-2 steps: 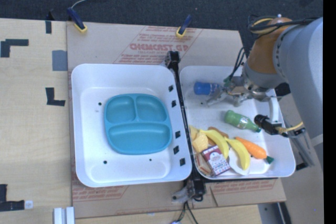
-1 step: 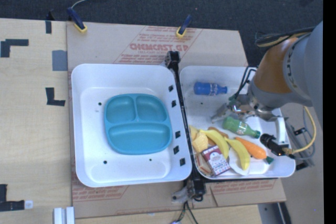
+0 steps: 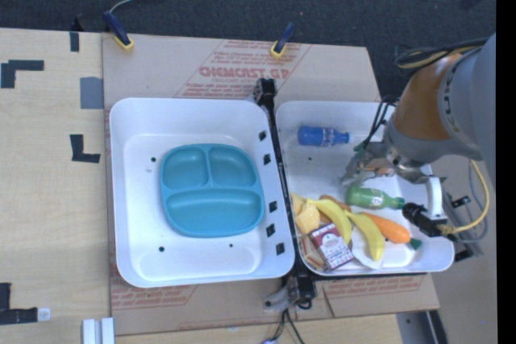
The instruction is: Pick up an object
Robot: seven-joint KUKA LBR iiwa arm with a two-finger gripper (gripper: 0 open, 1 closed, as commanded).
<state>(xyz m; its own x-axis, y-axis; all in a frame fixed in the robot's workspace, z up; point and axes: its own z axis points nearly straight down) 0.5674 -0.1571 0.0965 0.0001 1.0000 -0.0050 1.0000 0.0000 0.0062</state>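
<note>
Two shallow white plastic bins (image 3: 129, 197) sit on brown cardboard printed with red lettering (image 3: 234, 72); a sky-blue compartment plate (image 3: 213, 189) lies in the left one; in the right, a dark blue bottle (image 3: 322, 136), a green bottle with a white cap (image 3: 372, 197), two yellow bananas (image 3: 355, 225), an orange carrot (image 3: 389, 228), a red-and-white carton (image 3: 332, 246); the grey arm's orange band (image 3: 423, 97) glows at the frame's right; yellow-tipped blue clamps (image 3: 118, 31) upper left.

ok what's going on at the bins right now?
The arm is reaching into the right bin, its end effector just above the green bottle, nothing visibly held. A blue bottle, bananas, a carrot and a small box lie around it. The left bin holds a blue divided plate.
</note>
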